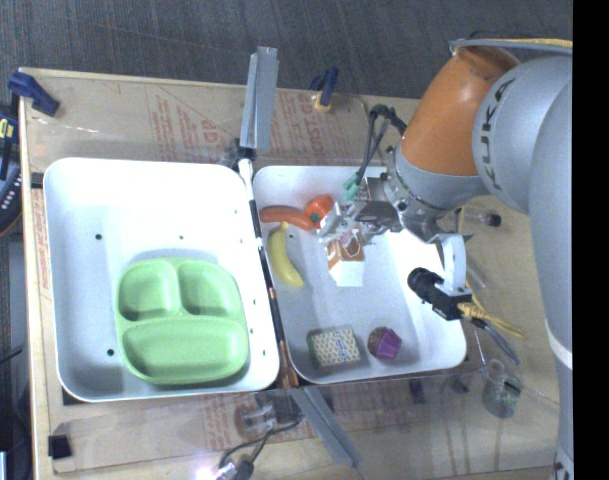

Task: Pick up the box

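Even, fairly bright light falls from overhead, and the two white bins [74, 268] come out nearly washed, their floors losing surface detail. Inside the left bin, the green tray [181, 320] casts only a thin, soft shadow along its lower edge. The grey arm [529, 138], right of the bins, shows a broad pale sheen on its curved shell and throws a faint shadow onto the right bin's floor. The worktop [134, 118] above the bins looks flat and matte. Focus is mildly soft throughout, with small items grainy.
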Available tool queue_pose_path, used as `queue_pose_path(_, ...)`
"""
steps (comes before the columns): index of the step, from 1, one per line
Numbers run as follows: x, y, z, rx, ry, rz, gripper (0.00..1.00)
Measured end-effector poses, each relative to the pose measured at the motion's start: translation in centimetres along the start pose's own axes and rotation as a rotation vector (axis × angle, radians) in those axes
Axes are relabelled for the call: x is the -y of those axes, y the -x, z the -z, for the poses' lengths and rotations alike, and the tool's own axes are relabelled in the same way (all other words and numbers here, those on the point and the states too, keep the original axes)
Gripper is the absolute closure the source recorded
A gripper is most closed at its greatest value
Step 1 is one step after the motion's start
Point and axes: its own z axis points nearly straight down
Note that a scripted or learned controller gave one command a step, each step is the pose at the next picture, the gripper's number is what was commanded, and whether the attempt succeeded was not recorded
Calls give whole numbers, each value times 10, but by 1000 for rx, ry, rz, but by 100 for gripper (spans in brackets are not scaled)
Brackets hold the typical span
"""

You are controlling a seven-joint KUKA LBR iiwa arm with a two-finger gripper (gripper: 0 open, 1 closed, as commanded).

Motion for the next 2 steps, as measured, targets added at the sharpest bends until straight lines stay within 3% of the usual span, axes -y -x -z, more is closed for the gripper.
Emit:
queue_pose_path(1, 67, 19, -35, 0, -3, -19, 100)
queue_pose_path(2, 64, 58, -137, 1, 1, -144, 100)
